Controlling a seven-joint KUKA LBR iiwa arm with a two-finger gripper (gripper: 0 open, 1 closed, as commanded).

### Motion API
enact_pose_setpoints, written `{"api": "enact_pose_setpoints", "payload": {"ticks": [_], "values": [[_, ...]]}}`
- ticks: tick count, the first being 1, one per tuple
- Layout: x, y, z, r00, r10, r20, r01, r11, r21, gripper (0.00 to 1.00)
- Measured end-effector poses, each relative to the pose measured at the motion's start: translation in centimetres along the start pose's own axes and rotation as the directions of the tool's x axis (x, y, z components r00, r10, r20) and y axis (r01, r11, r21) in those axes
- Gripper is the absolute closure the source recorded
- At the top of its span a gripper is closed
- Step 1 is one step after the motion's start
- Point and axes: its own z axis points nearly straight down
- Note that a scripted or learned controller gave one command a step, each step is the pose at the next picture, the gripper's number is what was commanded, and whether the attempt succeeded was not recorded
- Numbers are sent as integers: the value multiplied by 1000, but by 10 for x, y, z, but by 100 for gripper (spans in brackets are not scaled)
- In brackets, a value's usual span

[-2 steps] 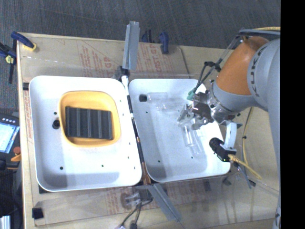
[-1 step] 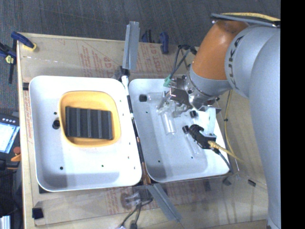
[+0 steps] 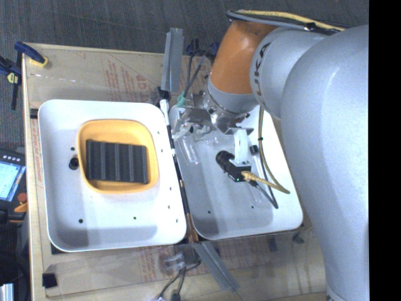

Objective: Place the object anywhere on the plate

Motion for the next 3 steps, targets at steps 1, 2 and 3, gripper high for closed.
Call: {"api": "enact_pose_setpoints", "payload": {"ticks": [1,2,3], "values": [[19,-12,17,969,-246,-1,246,969,2,100],[45,14,16,861,-508,2,508,861,-3,100],[45,14,16,861,-508,2,508,861,-3,0]]}}
